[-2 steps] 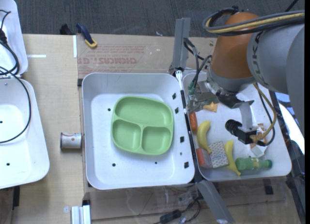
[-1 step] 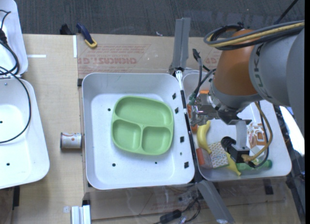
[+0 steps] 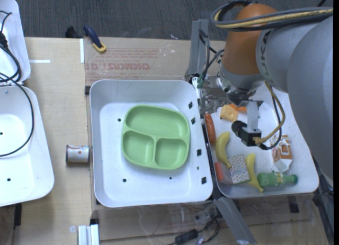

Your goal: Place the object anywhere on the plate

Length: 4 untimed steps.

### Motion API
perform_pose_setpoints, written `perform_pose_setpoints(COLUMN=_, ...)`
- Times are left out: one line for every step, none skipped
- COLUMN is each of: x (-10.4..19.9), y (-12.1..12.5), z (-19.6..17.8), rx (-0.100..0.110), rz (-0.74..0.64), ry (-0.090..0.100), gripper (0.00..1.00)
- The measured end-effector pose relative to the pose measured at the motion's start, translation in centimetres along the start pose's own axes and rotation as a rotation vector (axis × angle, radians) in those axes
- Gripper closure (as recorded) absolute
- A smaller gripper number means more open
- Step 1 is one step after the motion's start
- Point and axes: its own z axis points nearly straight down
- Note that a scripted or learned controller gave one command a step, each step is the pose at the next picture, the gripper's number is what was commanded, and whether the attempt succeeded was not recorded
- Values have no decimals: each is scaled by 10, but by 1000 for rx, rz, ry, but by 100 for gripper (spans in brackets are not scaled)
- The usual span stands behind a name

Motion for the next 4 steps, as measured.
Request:
perform_pose_setpoints(x=14, y=61, z=-9, rx=-2, rz=-105, ry=-1, gripper=100)
perform_pose_setpoints(x=35, y=62, z=-62, rx=-4, rz=-158, ry=0, gripper=100)
perform_pose_setpoints(x=57, y=-6, z=-122, rx=-2, rz=-338, ry=0, gripper=100)
perform_pose_setpoints(x=76, y=10, z=-67, rx=-1, rz=-580, ry=0, gripper=100)
